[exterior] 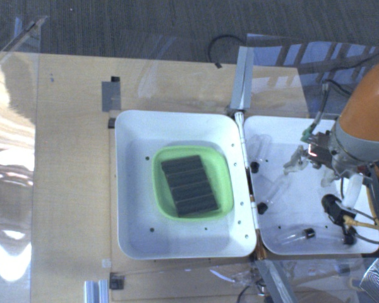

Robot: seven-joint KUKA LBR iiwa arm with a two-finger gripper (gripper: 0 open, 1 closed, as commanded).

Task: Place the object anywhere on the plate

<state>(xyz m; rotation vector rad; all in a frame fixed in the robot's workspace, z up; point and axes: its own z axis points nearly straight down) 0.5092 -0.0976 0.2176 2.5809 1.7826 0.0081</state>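
Note:
A green square plate (222, 169) sits in the middle of the left white bin (132, 188). A dark grey ridged rectangular block (189, 185) lies flat on the plate, turned slightly off square. My gripper (301, 158) hangs over the upper middle of the right bin (265, 131), well to the right of the plate and apart from the block. The grey arm with its orange band (366, 109) comes in from the right above it.
Several clear plastic tubes with black caps lie in the right bin, one near the front edge (301, 235) and one by the left wall (265, 202). Black cables (336, 210) trail under the arm at the bin's right side. A metal divider (242, 81) stands behind the bins.

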